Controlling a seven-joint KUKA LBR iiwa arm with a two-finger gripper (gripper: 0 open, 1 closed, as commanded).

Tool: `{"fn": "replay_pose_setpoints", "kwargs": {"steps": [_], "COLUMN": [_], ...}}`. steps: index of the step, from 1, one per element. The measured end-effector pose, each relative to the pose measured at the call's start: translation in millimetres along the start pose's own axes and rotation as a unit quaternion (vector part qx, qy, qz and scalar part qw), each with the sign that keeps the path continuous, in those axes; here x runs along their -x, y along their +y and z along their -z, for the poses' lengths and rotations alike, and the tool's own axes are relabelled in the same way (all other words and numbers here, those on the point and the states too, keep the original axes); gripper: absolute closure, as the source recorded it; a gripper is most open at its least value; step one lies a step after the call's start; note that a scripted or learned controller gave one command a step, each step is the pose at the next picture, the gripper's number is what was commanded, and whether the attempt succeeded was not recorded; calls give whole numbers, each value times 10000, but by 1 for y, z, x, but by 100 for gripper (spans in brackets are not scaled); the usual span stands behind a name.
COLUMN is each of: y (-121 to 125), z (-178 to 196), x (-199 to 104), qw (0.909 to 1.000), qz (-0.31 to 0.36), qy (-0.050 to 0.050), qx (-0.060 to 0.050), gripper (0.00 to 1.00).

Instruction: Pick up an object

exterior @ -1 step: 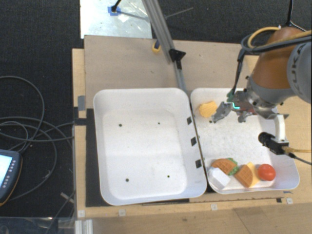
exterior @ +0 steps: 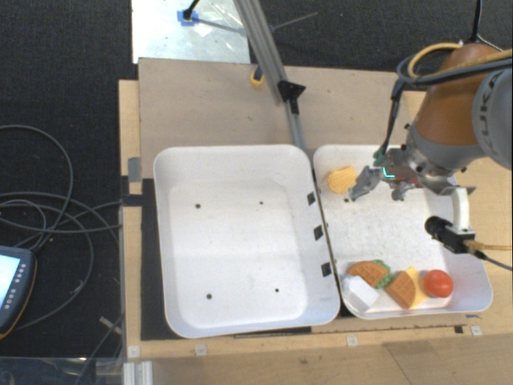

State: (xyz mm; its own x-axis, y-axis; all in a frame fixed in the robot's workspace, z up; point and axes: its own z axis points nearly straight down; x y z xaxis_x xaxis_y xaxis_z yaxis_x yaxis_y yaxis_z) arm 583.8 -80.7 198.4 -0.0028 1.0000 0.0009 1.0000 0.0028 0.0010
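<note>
Reaching in from the right edge of the frame, the grey arm point(exterior: 457, 119) with its orange band holds the end effector point(exterior: 383, 184) low over the upper part of the right bin point(exterior: 377, 231). Its two fingers look spread apart and nothing is between them. A yellow object point(exterior: 341, 180), perhaps a toy food piece, lies just left of the end effector, near the bin's upper left corner; I cannot tell if they touch. Along the lower edge of the same bin lie a brown round piece point(exterior: 369, 273), a white block point(exterior: 361, 293), an orange wedge point(exterior: 405, 288) and a red ball-like tomato point(exterior: 438, 283). The left bin point(exterior: 236, 239) sits beside it on the desk point(exterior: 200, 103)
</note>
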Motion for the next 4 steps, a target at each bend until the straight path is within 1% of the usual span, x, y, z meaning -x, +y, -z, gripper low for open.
{"fn": "replay_pose_setpoints", "kwargs": {"steps": [1, 2, 3, 4], "y": [4, 3, 3, 4], "z": [-47, -89, -108, -96], "x": [8, 9, 9, 9], "qw": [10000, 10000, 10000, 10000], "qz": [-12, -10, -9, -9], "qy": [-6, -3, -4, -1], "qx": [-19, -19, -10, 11], "gripper": [0, 0, 0, 100]}}
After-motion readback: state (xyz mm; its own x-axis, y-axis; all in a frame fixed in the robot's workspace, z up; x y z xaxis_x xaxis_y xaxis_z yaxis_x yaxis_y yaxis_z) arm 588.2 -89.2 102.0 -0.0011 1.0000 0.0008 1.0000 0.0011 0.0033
